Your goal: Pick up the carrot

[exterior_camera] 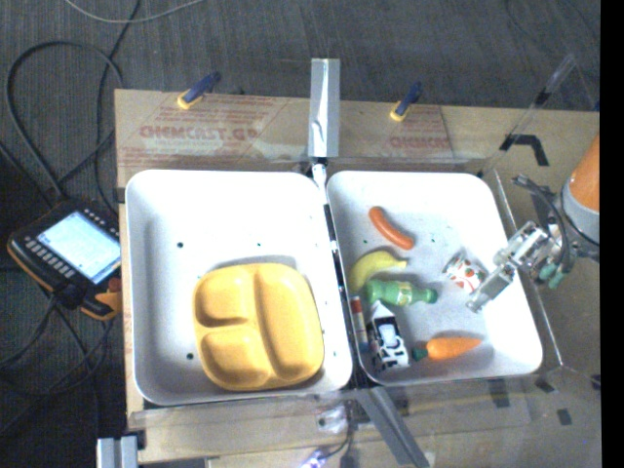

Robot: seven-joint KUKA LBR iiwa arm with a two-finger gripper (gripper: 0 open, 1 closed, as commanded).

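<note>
The carrot (pixel 452 347) lies at the right bin's (pixel 507 354) front wall. The gripper (pixel 490 289) hovers above it, apart, holding nothing; whether it is spread cannot be told.

The two shallow white bins (pixel 156 213) hold bright things: a yellow sectioned plastic tray (pixel 258 325), an orange carrot with a green stub (pixel 450 347) and a reddish-orange sausage (pixel 391 227). A yellow banana (pixel 375 264) lies beside a green bottle (pixel 400 293). A small white carton (pixel 464 274) carries red markings.

Faint, perhaps "CHEMCAST", on board (pixel 200 133)
</note>
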